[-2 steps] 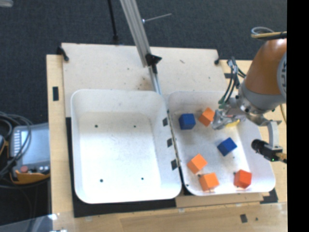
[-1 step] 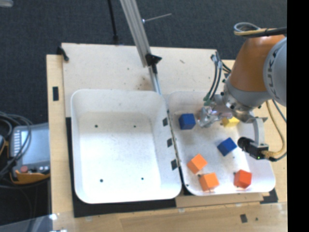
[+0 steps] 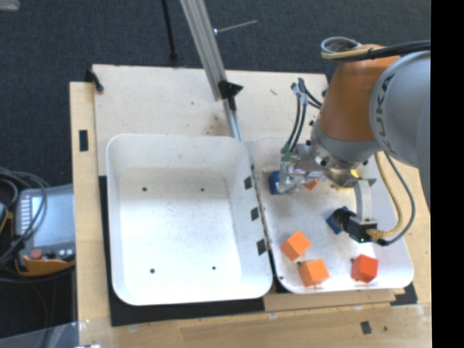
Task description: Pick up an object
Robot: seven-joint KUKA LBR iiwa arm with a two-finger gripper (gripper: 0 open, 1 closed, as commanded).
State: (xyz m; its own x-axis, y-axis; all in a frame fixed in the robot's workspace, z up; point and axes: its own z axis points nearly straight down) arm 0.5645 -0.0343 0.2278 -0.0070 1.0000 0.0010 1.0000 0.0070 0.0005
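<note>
While the arm reaches over the right bin [image 3: 403,270], its gripper [image 3: 291,180] sits low by a blue block [image 3: 275,183]; finger state can't be told. Three orange blocks [image 3: 296,245] lie nearer the front.

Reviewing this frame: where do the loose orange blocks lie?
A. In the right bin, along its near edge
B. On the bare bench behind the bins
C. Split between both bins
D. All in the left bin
A: three orange blocks lie in the right bin, along its near edge below the arm.
</note>
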